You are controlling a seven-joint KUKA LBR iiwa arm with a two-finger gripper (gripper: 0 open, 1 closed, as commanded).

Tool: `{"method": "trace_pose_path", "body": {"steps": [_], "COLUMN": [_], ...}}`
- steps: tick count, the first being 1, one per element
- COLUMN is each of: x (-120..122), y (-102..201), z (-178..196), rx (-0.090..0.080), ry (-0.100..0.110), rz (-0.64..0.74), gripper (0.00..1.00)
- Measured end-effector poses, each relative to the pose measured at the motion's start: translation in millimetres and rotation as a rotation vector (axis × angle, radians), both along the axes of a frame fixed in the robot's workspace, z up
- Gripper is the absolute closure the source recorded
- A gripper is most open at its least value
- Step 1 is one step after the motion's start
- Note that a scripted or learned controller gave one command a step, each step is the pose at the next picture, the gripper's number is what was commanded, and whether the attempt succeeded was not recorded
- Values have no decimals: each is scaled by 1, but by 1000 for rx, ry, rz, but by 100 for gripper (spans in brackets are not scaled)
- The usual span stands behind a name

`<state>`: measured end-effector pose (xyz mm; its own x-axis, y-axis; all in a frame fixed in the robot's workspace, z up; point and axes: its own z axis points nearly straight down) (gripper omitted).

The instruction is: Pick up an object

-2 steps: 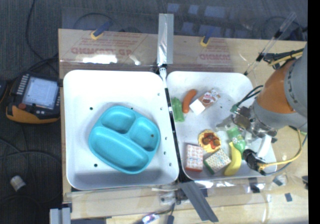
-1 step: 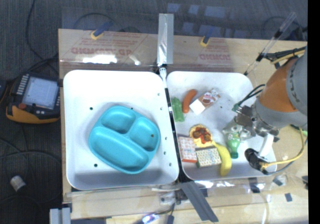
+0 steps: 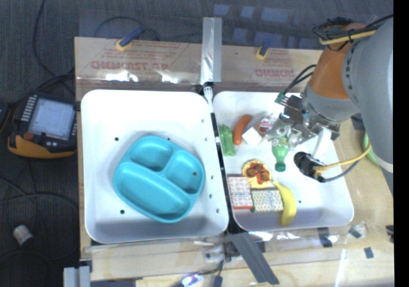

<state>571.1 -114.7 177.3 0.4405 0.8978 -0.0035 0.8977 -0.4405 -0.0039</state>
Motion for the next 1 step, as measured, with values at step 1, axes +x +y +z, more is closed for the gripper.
{"method": "trace_pose_path", "body": {"steps": [1], "x": [45], "y": [31], "z": [37], "rx": [-1], "ry": [-1], "rz": [86], "gripper": [100]}}
